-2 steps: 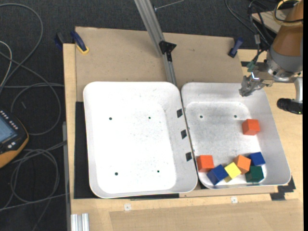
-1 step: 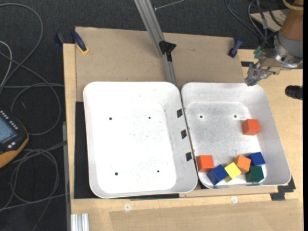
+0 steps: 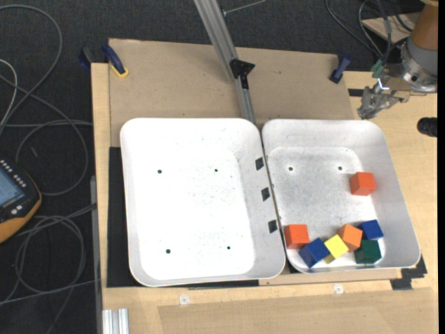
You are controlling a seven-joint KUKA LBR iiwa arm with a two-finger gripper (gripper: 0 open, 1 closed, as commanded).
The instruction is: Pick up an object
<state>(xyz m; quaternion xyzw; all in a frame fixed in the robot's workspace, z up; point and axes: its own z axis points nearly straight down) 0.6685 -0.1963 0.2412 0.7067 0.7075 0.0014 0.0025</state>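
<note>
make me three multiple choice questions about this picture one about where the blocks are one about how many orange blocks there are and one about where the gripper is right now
1. Which bin holds the blocks?
A. the left bin
B. the right bin
C. both bins

2. How many orange blocks are there?
A. one
B. five
C. three

3. Where is the gripper?
A. above the bench, past the right bin's far right corner
B. down among the blocks
C. over the left bin

Answers:
1. B: every block lies in the right bin, most of them clustered along its near edge.
2. C: one orange block sits alone near the bin's right side, another at the cluster's left end, a third inside the cluster.
3. A: the gripper hangs beyond the bin's far right corner, well away from the blocks.
</note>
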